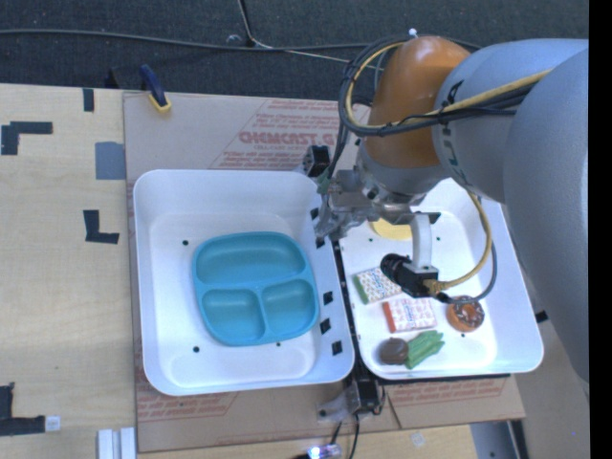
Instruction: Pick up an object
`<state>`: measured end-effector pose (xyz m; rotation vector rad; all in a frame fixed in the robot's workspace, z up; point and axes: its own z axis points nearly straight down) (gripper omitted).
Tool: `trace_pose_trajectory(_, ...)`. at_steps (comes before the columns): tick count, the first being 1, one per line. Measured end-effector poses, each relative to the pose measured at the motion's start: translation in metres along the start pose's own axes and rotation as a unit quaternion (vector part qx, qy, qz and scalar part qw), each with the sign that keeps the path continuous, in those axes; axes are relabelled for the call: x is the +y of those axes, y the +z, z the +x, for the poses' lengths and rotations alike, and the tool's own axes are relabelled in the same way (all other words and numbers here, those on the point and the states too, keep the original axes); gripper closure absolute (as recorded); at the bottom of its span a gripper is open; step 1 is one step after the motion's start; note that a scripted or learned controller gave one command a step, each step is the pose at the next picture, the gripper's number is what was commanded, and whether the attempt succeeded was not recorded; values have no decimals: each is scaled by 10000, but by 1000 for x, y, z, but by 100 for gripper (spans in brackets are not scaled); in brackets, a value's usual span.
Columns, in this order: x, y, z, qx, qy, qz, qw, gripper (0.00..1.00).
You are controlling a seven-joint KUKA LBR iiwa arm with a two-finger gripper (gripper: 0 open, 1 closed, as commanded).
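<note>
The right bin (507, 352) holds several small items. Among them are a green patterned packet (370, 284), a red and white packet (409, 315), a brown lump (391, 351), a green piece (426, 346) and a round orange-brown item (467, 314). A yellow item (390, 229) peeks out from under the arm. My gripper (328, 214) hangs low over the divider between the two bins, at the right bin's upper left corner. It is left of the yellow item and above the green packet. Nothing shows in its grasp.
In the left bin (158, 208) lies a blue divided tray (253, 287). The grey arm with its orange band (416, 89) covers the right bin's upper part. A black fitting with a yellow cable (409, 275) hangs over the bin's middle.
</note>
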<state>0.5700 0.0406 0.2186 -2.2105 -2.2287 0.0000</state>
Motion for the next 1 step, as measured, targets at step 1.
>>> trace_pose_trajectory(1,-6,8,48,-7,9,8,10000,100)
